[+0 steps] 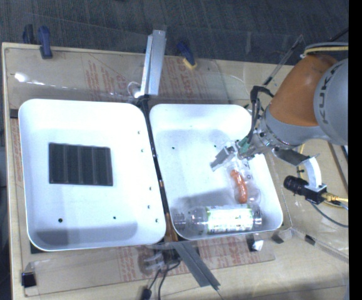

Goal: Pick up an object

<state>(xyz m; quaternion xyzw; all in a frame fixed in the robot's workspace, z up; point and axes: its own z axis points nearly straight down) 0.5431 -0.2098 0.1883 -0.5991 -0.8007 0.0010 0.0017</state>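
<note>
At the far left, the left bin (37, 167) is sitting on the desk (74, 67) with a dark slatted rectangle (80, 164) lying flat on its floor, well away from the arm and likely out of play for this attempt. Blue clamps (44, 42) are gripping the desk's back edge, probably pinning the clear sheet under the bins.

Moving right across the dark seam between the bins, the right bin (187, 130) is holding the candidates. A clear plastic bottle (221, 220) with a pale green label is lying on its side along the near wall, where a round thing would naturally roll to rest. Just above its right end, an orange item in a clear wrapper (240, 186) is lying lengthwise near the right wall.

The pincer (227, 156) is hanging low over the bin, just above the upper end of the wrapped orange item, angled down from the arm (306, 105) reaching in from the right. How wide it is spread I cannot tell, and nothing is visibly caught in it. The wrapped item seems the nearest target.
</note>
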